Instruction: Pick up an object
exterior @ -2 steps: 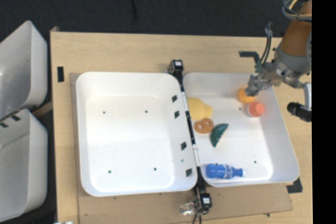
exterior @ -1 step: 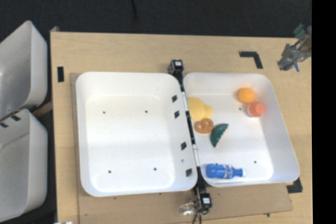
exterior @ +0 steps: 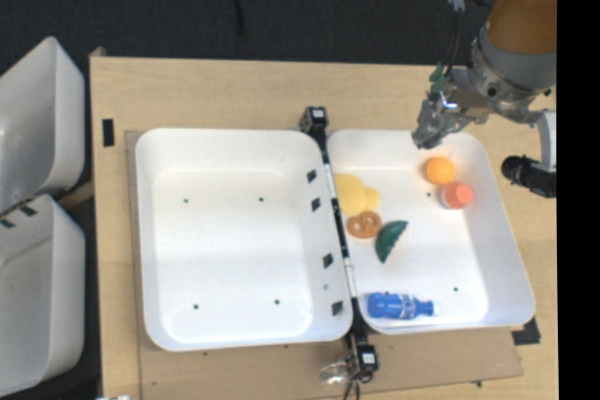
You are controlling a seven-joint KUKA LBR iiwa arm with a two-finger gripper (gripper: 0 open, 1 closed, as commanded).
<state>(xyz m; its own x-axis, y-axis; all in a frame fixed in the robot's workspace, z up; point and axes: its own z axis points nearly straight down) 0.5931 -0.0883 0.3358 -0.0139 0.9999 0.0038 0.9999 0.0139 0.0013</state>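
The right bin (exterior: 487, 286) holds several small objects. An orange ball (exterior: 439, 170) lies near its far right, with a salmon-coloured cylinder (exterior: 457, 194) touching it just in front. A yellow soft shape (exterior: 354, 194) rests against the divider, an orange-brown ring (exterior: 364, 224) below it, and a dark green wedge (exterior: 391, 238) to the ring's right. A blue bottle (exterior: 398, 305) lies on its side near the front edge. My gripper (exterior: 428, 134) hangs over the bin's far edge, up and left of the orange ball, and nothing shows between its fingers.
The left bin (exterior: 234, 239) sits beside the right one, split by a black-clipped divider (exterior: 330, 220). White boxes (exterior: 37, 201) stand off the bench at the left. A black fitting (exterior: 530, 173) sticks in at the right edge.
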